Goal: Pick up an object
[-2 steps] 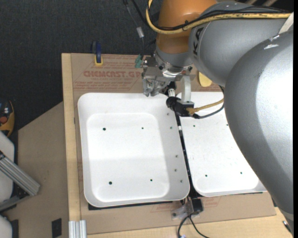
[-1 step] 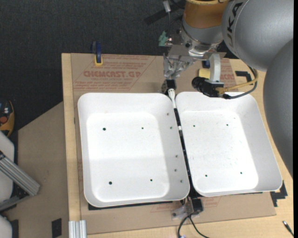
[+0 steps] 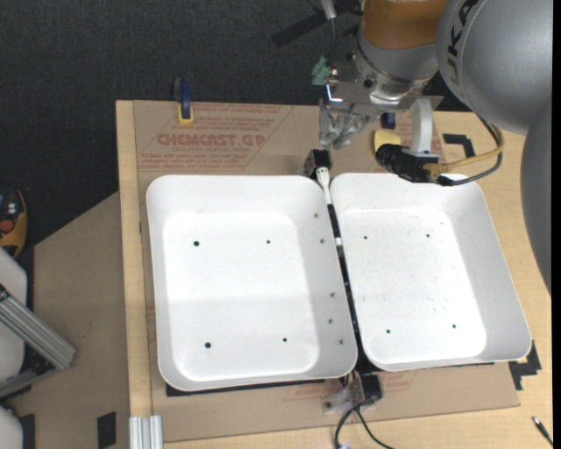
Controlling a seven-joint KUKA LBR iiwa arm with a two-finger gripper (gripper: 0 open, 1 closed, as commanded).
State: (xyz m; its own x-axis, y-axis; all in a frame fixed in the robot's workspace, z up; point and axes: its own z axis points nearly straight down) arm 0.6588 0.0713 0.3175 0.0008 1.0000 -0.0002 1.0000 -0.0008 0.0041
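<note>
So the arm (image 3: pixel 491 53) is hanging in from the right, up at the far edge of the desk (image 3: pixel 245 131), with its orange band (image 3: pixel 399 22) right above the wrist. The hand (image 3: pixel 337 127) sits past the back rims of the two white bins, roughly over the gap between them, above the brown board rather than inside either bin. It's small and kind of a jumble of metal up there, so I honestly can't tell if it's open or closed, and I don't see anything in it. The left bin (image 3: pixel 158 263) and the right bin (image 3: pixel 500 281) sit side by side, rims touching. No object to pick up that I can make out anywhere. There's a yellow and black cable (image 3: pixel 438 171) draped near the right bin's back edge, and a blue and yellow clamp (image 3: pixel 183 99) at the board's far left corner.
</note>
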